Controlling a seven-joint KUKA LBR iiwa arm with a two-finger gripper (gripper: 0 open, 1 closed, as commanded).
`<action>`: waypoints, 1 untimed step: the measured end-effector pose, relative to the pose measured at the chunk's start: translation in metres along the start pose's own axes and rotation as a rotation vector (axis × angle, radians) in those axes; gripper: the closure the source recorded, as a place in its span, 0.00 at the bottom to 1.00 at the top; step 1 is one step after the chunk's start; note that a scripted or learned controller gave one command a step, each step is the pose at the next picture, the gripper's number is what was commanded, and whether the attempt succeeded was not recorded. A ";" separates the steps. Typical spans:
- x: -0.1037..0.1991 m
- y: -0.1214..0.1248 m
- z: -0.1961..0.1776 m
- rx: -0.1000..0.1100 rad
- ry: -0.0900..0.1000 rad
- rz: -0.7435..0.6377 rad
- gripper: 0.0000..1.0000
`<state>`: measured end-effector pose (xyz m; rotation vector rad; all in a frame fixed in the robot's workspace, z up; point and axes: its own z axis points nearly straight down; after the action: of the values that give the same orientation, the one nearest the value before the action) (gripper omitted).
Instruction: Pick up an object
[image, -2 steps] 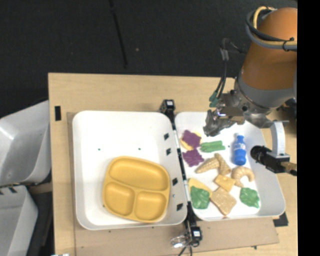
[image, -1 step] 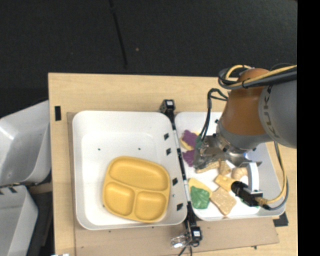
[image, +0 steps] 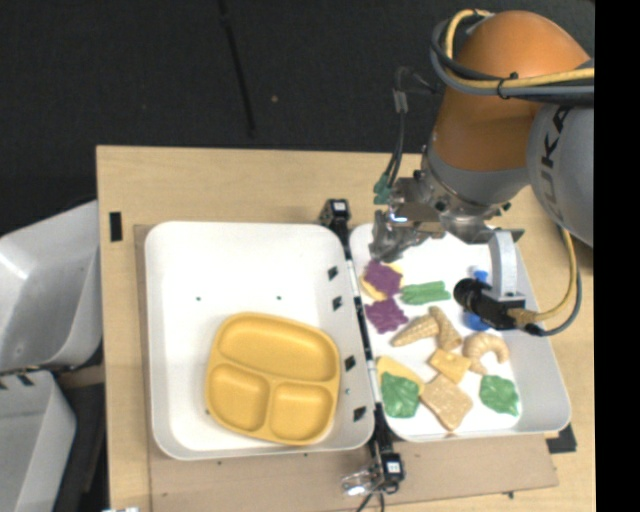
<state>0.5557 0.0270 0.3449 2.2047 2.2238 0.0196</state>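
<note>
Claw (image: 388, 243) hangs low over the far left corner of the right bin (image: 545, 405), just above a purple piece (image: 380, 273); whether it is spread or pinching anything cannot be told. On the wooden surface (image: 220, 165), the left bin (image: 170, 300) carries a yellow divided tray (image: 272, 377). Beside the purple piece lie a green strip (image: 425, 292), a tan cracker (image: 446, 401) and a green leaf shape (image: 400, 397).
</note>
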 end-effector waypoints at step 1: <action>0.028 0.004 -0.191 -0.005 0.000 0.003 1.00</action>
<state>0.5567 0.0550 0.5361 2.2056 2.2180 0.0261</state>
